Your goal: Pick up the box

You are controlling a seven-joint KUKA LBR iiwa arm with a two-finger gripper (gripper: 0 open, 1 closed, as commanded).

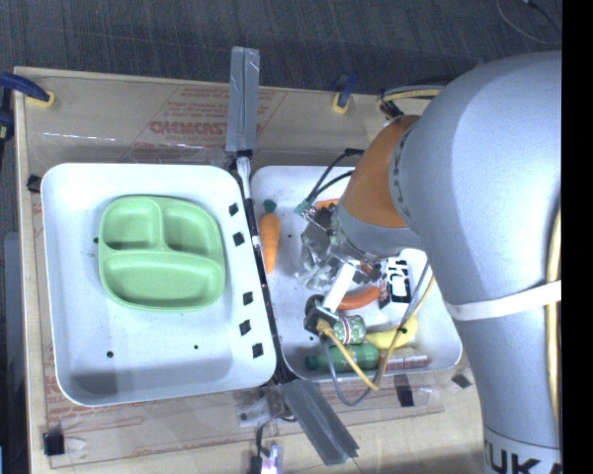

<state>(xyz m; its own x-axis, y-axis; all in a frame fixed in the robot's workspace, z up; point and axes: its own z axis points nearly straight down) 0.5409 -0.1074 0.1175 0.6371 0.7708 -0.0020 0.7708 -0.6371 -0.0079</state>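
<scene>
Box (403, 276) at 3 o'clock of the end effector (319, 263)
Both were in the right-hand bin (289, 326), near each other; how wide the end effector stood could not be told.

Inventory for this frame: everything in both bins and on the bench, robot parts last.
left bin: one, white, bench's left side
right bin: one, white, beside it, under the arm
plate: one, green, three compartments, in the left bin
carrot: one, orange, right bin, along its left wall
box: one, white with black print, right bin, partly hidden by the arm
banana: one, yellow, right bin, near side
green item: one, dark green, right bin, by the near wall; too small to identify
clamps: three, blue, on the bench's far and left edges
arm: one, grey with orange band, from the right
gripper: one, over the right bin's middle
</scene>
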